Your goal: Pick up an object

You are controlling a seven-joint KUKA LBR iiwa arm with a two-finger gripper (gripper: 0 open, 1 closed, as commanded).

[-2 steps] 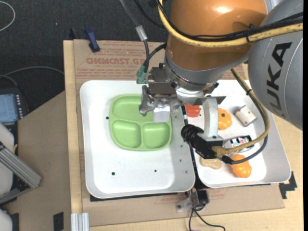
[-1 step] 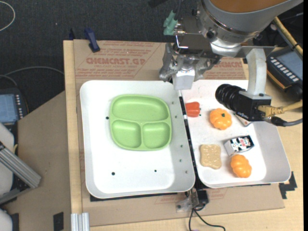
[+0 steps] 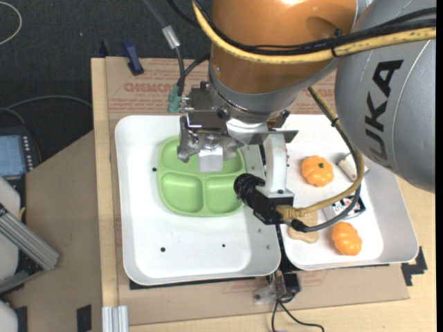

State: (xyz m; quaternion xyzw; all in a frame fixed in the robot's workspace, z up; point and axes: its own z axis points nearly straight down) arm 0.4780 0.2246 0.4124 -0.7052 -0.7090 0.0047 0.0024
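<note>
Pumpkins, two, orange: one [image 3: 317, 171] lay at the upper middle of the right bin [image 3: 398, 216], the other [image 3: 346, 238] nearer that bin's front edge. Neither was in the pincer [image 3: 205, 152]. Pincer hung over the back part of a green divided plate [image 3: 197, 187] in the left bin [image 3: 142, 206]; whether its fingers were parted or closed could not be told from this angle, metal parts crowded together. Plate sat toward the left bin's right side. Arm [image 3: 291, 33] came in from the right, its orange band filling the top. A tan piece [image 3: 304, 232] lay beside the front pumpkin. Both bins rested on a cardboard-covered tabletop [image 3: 104, 185].
</note>
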